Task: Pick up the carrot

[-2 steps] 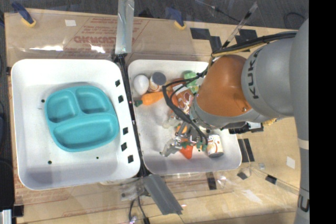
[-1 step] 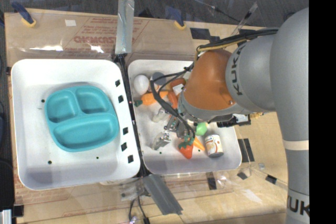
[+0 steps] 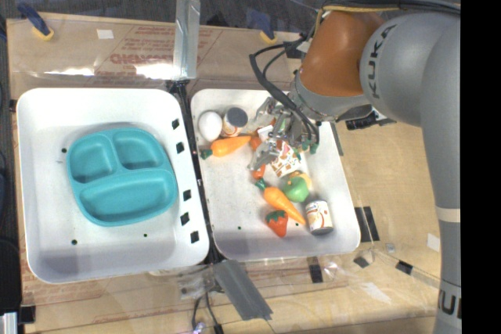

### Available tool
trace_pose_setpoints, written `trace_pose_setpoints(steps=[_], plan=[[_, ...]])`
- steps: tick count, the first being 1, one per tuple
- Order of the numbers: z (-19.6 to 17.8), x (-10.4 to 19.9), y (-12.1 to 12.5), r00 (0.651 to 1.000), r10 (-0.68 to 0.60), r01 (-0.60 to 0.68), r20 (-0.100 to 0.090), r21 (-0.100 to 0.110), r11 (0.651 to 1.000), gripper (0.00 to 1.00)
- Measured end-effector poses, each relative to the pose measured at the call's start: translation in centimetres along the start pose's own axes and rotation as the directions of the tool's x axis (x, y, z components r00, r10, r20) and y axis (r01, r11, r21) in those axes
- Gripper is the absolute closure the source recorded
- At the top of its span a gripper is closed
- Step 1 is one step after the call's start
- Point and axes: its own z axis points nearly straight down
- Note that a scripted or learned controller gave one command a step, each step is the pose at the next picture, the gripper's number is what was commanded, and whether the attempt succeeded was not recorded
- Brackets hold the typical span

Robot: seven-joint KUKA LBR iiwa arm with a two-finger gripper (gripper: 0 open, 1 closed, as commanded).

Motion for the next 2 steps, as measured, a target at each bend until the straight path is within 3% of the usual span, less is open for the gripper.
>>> trace_pose_setpoints(steps=[1,2], plan=[[4.6,2.2,2.6,0.999,0.025,-0.025,0.026,0.008,1.0,0.0],[6.1,9.4,1.2,0.986,-0.168,0.168,-0.009,-0.002,0.986,0.0]])
